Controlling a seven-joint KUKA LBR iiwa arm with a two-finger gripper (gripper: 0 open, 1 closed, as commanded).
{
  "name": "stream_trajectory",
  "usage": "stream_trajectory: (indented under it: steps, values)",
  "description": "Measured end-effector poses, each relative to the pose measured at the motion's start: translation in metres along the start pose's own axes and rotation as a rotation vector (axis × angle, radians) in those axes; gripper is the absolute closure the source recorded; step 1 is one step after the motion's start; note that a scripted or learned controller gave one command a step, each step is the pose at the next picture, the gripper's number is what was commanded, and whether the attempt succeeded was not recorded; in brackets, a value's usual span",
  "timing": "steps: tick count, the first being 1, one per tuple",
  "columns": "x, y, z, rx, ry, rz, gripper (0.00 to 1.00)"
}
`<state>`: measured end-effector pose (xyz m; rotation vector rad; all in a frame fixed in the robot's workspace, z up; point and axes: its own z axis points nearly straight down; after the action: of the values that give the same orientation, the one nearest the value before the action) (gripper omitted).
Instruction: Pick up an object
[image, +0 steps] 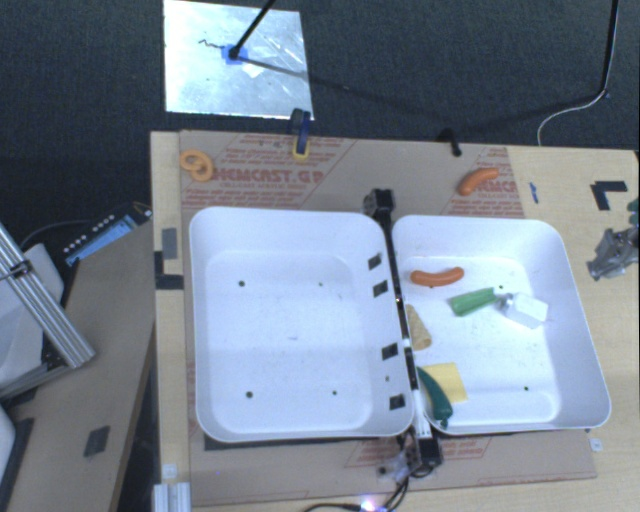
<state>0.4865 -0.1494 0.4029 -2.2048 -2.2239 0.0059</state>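
The right bin (565, 300) holds an orange sausage-shaped piece (437, 276) near its back left. A green tool with a white head (480, 300) lies just in front of it. A tan wedge (418, 330) rests against the bin's left wall. At the front left corner a yellow block (447, 381) lies on a dark green piece (436, 402). My gripper (612, 254) is a grey metal shape at the view's right edge, outside the right bin's right rim and apart from every object.
The left bin (290, 320) stands beside the right one. On the board behind the bins lie an orange ring (197, 165), a yellow clamp (300, 136) and a second orange sausage (478, 181). A shiny sheet (235, 60) lies on the floor beyond.
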Motion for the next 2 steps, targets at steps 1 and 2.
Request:
stream_trajectory:
  steps: [1, 2]
  values:
    - [0.016, 0.007, -0.141, -0.029, -0.009, 0.002, 1.0]
    - [-0.039, 0.06, -0.133, -0.014, -0.008, 0.009, 1.0]
